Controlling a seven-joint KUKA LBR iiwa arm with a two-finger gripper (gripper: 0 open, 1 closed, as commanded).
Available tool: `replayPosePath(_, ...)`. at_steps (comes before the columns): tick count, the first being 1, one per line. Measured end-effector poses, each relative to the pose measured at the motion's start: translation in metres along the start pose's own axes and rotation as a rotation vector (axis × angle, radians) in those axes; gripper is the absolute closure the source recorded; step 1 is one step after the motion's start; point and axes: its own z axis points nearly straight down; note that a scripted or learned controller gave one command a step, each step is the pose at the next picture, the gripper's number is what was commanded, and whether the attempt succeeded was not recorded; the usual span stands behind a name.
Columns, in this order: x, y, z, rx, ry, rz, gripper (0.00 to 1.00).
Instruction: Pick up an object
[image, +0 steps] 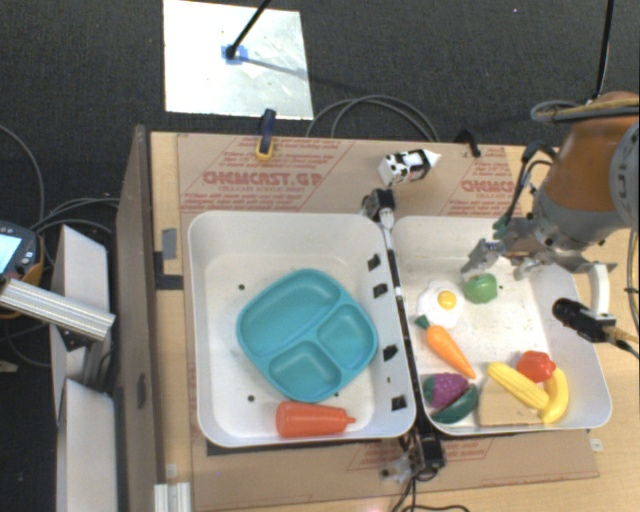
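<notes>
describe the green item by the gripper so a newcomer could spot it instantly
Look in the right-hand white bin, toward its far side. Just beyond the fried egg toy sits a small green ball-like toy, right beside the gripper. It is the bin's one plain green round piece, lying apart from the front cluster.

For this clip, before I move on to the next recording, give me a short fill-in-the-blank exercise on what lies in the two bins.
1. The teal divided plate lies in the ____ bin as the camera sees it.
2. The fried egg in the right bin has a yolk coloured ____.
3. The gripper is beside a round ____ toy.
4. The carrot lies between the fried egg and the ____ grapes.

Missing words: left; yellow; green; purple
</notes>
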Motion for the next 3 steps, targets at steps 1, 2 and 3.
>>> replayPosePath(1,-0.016,0.006,0.081,-0.001,-0.002,0.01,0.0)
replayPosePath(2,-0.016,0.009,0.065,-0.009,-0.003,0.008,1.0)
replayPosePath(3,0.065,0.006,-0.015,-0.014,0.0,-0.003,1.0)
